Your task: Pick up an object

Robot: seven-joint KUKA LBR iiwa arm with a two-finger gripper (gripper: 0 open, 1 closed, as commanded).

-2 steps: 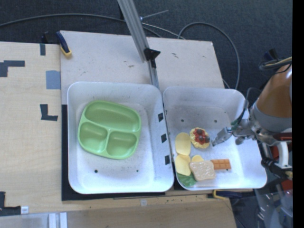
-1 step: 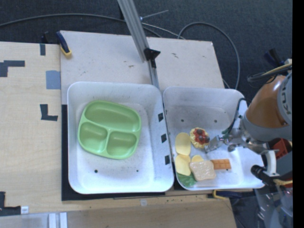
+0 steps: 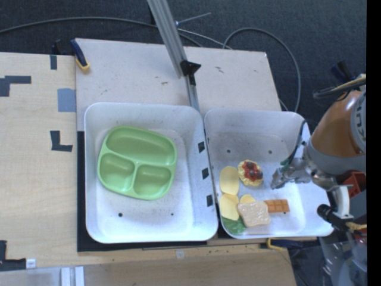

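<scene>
A: What fills the left white plastic bin [image 3: 95,159]?

B: A pale green plastic plate with three compartments [image 3: 137,162], lying toward that bin's far left corner, with bare floor along the near and right walls.

A: And the right white bin [image 3: 256,119]?

B: The grey arm with the orange band [image 3: 336,137] comes in over its right wall. The gripper [image 3: 281,177] hangs low near the middle of the right side; whether it is released or clenched I cannot tell.

A: Where are the objects?

B: All toy food, in the near half. A tan bread slice [image 3: 255,214] lies by the near wall, below and left of the gripper. Two yellow oval pieces [image 3: 229,180] [image 3: 228,206] lie along the left wall. A small round pastry with red topping [image 3: 250,172] sits just left of the gripper, apart from it. A small orange-brown bar [image 3: 277,206] lies just below the gripper.

A: Any writing?

B: None readable.

A: Free room?

B: The far half of the right bin is bare.
</scene>
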